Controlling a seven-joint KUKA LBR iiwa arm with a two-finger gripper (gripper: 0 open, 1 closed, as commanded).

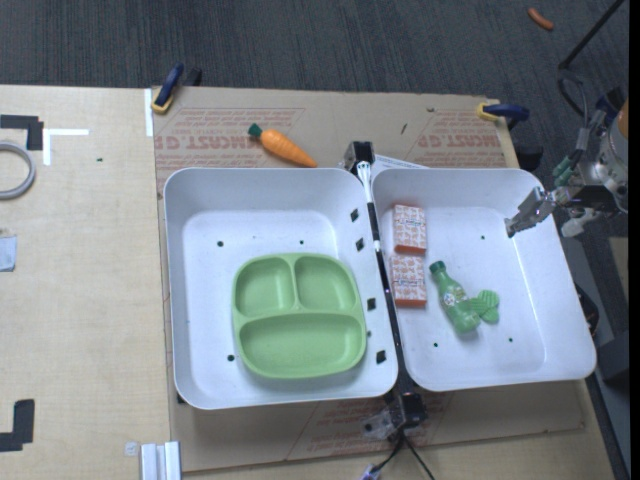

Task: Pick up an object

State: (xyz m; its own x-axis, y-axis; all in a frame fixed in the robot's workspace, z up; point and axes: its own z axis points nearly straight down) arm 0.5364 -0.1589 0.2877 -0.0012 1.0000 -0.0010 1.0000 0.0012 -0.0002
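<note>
The right bin [560,298] is holding three items. A green bottle [453,295] with a white label is lying on its side near the bin's middle, with a small green lump [484,306] touching its right side. Two red-and-white boxes [409,253] are lying end to end along the bin's left wall, just left of the bottle. The left bin [195,268] is holding a green three-compartment plate [298,314].

The gripper [527,213] is sitting over the right bin's far right corner, well apart from the bottle. Its fingers are holding nothing; whether they are spread or closed cannot be determined. Bare bin floor is lying between gripper and bottle.

A toy carrot [283,145] is resting on the cardboard [440,138] beyond the bins. The arm is being cut off at the right edge.
</note>
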